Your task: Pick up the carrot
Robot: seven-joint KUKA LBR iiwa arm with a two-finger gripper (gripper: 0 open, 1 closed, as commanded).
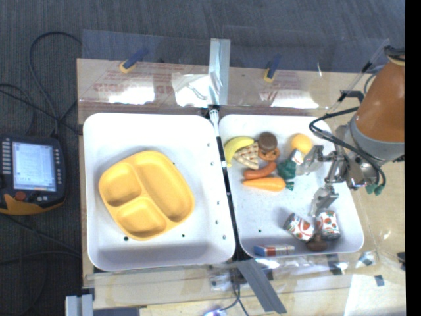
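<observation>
**Right bin: carrot still lying down, gripper off to its right**

Right bin (245,239) has the carrot (264,184) lying flat near its left-centre, just below a red sausage-shaped piece (261,171) and touching a dark green item (287,171). Gripper (324,191) sits well right of it, fingers pointing down-left; open or closed, cannot tell, and nothing visibly between them. Arm (383,114) is cut off at the right edge. Cans (313,226) below the gripper carry red-white labels, text unreadable. Left bin (99,249) holds a yellow divided tray (146,193). Pendant screen (31,166) too blurred to read.
</observation>
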